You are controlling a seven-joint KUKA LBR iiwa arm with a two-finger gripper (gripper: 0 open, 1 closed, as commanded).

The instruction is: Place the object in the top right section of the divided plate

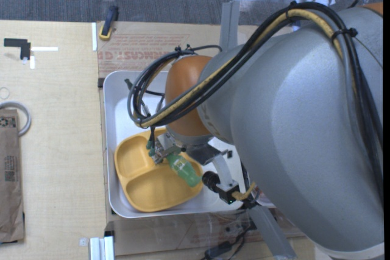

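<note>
Looming nearest the lens, the arm's grey rounded housing (304, 131) is filling the right side, smooth and matte, with black and yellow cables (244, 58) looping over it. Beyond it the orange band (186, 94) is sitting above the wrist, which is pointing down into the white bin (113, 131). The gripper (159, 152) is hovering over the upper right part of the yellow divided plate (143, 182), a glossy rounded dish with raised ridges. A green, translucent, bottle-like object (184, 170) is lying tilted at the plate's right rim just beside the gripper; whether the gripper is clasping it or has released it cannot be told. Farther left, the pale wooden bench (55, 100) is bearing a brown paper bag (9, 173).
</note>
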